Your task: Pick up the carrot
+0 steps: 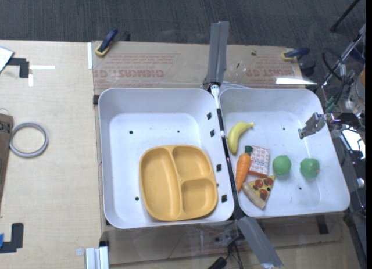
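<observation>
Closest in, a grey strip (258, 240) slants under the front rim where the two bins meet. Just behind it, in the right bin (325, 204), a pizza slice (258, 191) lies near the front wall.

The carrot (242, 170) is in the right bin, on its left side, close to the wall it shares with the left bin. Its long axis runs nearly front to back, tilted slightly. The green top points away from the camera, towards the banana (237, 133), and the orange tip points at the front rim, just beside the pizza slice. A red-and-white card (259, 160) lies just beside the carrot on its right.

The gripper (311, 126) comes in from the right over the right bin's far right part, slanting down and to the left. It is well apart from the carrot, with nothing seen in it. Whether it is spread or closed I cannot tell. Little of the arm is in frame beyond cables at the edge.

Two green fruits (282, 165) (309, 168) sit right of the card. The left bin (116, 117) holds a yellow divided plate (177, 182) at its front. A tape roll (26, 140) lies on the bench, far left
</observation>
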You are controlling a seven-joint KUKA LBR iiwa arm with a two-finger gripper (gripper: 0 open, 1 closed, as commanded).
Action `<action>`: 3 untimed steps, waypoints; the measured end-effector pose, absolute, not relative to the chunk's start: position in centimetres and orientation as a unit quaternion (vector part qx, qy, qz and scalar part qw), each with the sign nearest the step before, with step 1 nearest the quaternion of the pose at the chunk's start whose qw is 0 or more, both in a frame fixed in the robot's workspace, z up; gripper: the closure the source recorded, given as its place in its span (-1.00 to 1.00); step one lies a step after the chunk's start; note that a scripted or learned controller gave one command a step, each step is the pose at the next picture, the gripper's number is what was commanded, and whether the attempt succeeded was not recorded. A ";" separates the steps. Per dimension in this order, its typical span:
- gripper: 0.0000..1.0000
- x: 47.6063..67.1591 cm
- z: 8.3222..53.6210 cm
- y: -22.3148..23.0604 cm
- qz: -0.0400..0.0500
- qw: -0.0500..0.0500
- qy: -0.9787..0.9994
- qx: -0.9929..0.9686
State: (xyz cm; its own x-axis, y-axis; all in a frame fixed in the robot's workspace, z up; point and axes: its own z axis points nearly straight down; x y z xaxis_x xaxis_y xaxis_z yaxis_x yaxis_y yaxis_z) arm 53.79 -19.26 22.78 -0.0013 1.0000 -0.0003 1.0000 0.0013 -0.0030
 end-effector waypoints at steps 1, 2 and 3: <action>-1.00 48.0 43.6 -18.1 0.001 -0.001 -0.705 -0.709; -1.00 48.2 43.5 -17.5 0.001 0.000 -0.752 -0.659; 1.00 48.4 44.4 -17.5 0.002 -0.001 -0.753 -0.658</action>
